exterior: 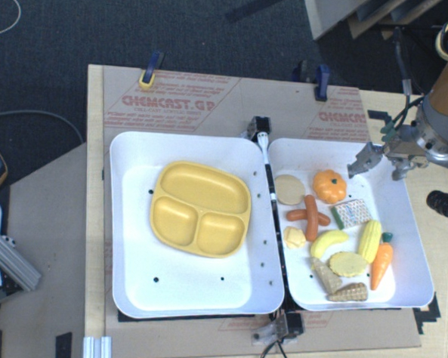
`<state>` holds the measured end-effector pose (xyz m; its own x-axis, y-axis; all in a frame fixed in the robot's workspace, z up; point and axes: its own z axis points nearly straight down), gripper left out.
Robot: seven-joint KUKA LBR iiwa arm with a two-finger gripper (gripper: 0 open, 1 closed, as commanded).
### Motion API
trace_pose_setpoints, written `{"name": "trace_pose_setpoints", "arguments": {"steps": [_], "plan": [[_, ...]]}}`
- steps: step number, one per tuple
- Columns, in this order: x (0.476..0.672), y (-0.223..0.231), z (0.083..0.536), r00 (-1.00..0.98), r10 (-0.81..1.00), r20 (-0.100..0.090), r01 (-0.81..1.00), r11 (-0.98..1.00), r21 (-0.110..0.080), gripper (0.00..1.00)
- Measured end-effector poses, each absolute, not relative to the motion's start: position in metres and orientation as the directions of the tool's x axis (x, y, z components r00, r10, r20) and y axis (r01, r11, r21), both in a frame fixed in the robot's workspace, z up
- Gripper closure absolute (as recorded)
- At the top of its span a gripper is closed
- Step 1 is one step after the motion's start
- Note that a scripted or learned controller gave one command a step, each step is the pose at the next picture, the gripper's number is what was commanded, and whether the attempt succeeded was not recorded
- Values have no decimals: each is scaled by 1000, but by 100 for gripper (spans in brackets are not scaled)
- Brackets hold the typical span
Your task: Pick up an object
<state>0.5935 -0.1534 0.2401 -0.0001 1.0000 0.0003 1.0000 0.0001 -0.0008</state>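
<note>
The right bin [414,224] holds several toy foods: an orange fruit [330,186], a red sausage [311,212], a round beige bun [289,189], a banana [328,241], a corn cob [369,238], a carrot [381,265], a checkered packet [352,213], a pale cheese cube [295,237], a yellow slice [347,263] and a waffle piece [340,288]. My gripper [381,165] hangs over the bin's far right corner, up and right of the orange fruit. It is open, its two fingers spread apart with nothing between them.
The left bin [130,229] bears a yellow three-compartment plate [202,209]. Black clips [259,127] sit where the bins meet at the far side. Two clamps [148,77] hold the cardboard base at the back edge.
</note>
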Motion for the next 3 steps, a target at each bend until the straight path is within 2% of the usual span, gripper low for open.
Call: {"name": "trace_pose_setpoints", "arguments": {"steps": [1,2,3], "plan": [[585,-146,188,0,1000,2,1000,0,-6,0],[594,-142,135,-2,1000,2,1000,2,-6,0],[596,-142,86,-1,1000,-3,1000,1,3,0]]}}
